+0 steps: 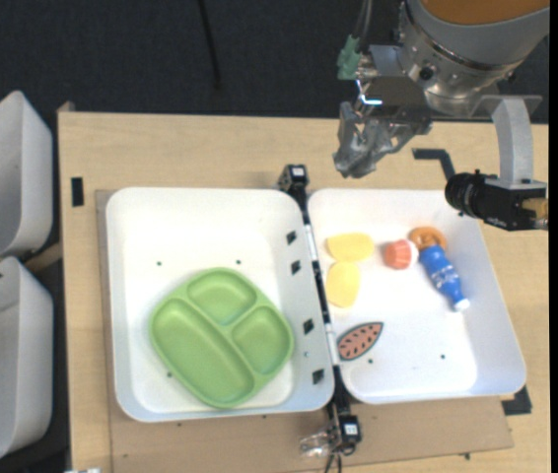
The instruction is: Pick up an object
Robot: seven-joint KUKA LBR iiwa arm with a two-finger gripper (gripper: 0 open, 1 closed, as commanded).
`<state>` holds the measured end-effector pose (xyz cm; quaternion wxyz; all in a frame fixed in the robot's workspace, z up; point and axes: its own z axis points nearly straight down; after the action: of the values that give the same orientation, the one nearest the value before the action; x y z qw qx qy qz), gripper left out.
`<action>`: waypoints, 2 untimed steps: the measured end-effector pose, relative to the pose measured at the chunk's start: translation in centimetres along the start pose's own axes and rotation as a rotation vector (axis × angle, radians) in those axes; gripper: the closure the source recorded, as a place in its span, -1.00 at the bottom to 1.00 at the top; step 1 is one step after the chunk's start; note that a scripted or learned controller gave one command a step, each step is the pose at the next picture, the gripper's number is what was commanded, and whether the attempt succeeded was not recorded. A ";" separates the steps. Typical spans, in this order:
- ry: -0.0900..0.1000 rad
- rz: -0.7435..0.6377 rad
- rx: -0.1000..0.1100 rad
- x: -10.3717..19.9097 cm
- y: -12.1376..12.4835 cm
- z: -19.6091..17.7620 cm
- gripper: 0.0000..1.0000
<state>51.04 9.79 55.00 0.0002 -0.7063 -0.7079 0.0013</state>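
Bright even light, soft shadows, slight blur.

White bins (121, 264) hold a green plate (222, 335), yellow pieces (348, 247), blue bottle (444, 276), seeded watermelon slice (360, 341).

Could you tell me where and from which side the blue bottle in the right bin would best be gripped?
Probably across the middle of the blue bottle, coming straight down. It lies flat on the right bin, its white cap toward the near right, so fingers should close across its narrow width. An orange ring touches its far end; the middle is freer.
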 end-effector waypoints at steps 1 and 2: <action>0.000 0.000 0.000 1.3 -2.0 0.0 1.00; 0.000 0.000 -0.002 2.7 -1.9 0.0 1.00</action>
<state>49.11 12.50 54.99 -0.0005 -0.7062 -0.7080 0.0003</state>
